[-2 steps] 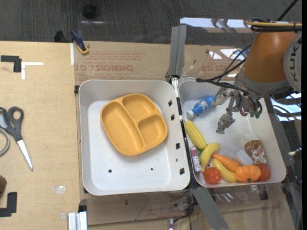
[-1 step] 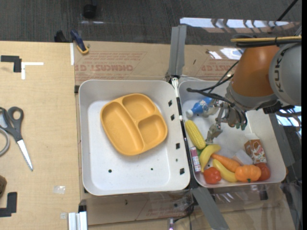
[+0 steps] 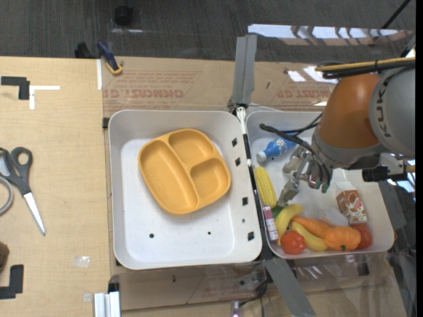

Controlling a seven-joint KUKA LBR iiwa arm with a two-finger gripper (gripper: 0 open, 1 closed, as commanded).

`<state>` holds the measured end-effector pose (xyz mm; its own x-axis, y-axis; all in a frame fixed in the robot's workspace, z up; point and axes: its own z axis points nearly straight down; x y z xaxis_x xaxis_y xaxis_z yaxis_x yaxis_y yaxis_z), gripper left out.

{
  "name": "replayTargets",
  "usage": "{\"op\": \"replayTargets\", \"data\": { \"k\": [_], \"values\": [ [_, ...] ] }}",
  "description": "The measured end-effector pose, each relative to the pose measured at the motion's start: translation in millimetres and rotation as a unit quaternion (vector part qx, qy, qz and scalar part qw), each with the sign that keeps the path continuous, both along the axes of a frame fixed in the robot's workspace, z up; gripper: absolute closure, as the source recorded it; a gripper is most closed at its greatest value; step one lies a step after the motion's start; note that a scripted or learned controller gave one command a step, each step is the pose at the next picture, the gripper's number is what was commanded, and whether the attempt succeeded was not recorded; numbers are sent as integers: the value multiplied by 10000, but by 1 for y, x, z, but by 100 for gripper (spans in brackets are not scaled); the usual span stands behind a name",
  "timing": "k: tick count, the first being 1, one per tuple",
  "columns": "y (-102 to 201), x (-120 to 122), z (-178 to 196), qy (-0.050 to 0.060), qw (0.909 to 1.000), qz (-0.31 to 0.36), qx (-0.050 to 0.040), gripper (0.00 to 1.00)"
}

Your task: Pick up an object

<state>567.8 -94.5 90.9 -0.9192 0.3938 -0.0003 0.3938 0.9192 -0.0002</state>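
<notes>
Scissors (image 3: 23, 183) with grey handles lie at the far left of the frame on the tan bench top (image 3: 59, 131), blades pointing toward the lower right. A blue and yellow clamp (image 3: 109, 58) sits near the upper left, at the back edge of the cardboard sheet (image 3: 172, 84) under the bins.

Left bin (image 3: 125, 243), centre of the frame: a white tray that holds a yellow divided plate (image 3: 185, 170) with three compartments, lying flat and turned at a slant toward the bin's upper half.

Right bin (image 3: 380, 197), right of centre: toy foods gathered along its left wall and lower edge. A blue and white bottle (image 3: 271, 149) lies near the upper left corner. Below it an ear of corn (image 3: 266, 185) runs along the left wall. At the lower edge lie a yellow banana (image 3: 285, 218), a red tomato (image 3: 293, 242), an orange carrot (image 3: 312, 226) and an orange pepper (image 3: 342, 238), close together and partly overlapping. A small carton (image 3: 351, 205) stands to their upper right.

Gripper (image 3: 291, 191), below the arm's orange band (image 3: 349, 117): it hangs over the right bin between the corn and the carton, with its tips just above the banana. Whether it is open or closed cannot be told at this angle, and no object is seen between the tips.
</notes>
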Motion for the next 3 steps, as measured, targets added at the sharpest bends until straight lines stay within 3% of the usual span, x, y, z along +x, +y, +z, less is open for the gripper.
{"op": "replayTargets", "data": {
  "k": [1, 2, 3],
  "values": [
    [-19, 74, -3, 179, 9976, -665, 28, 0],
    [-11, 24, -1, 12, 9957, -927, -4, 0],
    [-9, -31, -1, 21, 9816, -1911, 1, 0]
  ]
}}
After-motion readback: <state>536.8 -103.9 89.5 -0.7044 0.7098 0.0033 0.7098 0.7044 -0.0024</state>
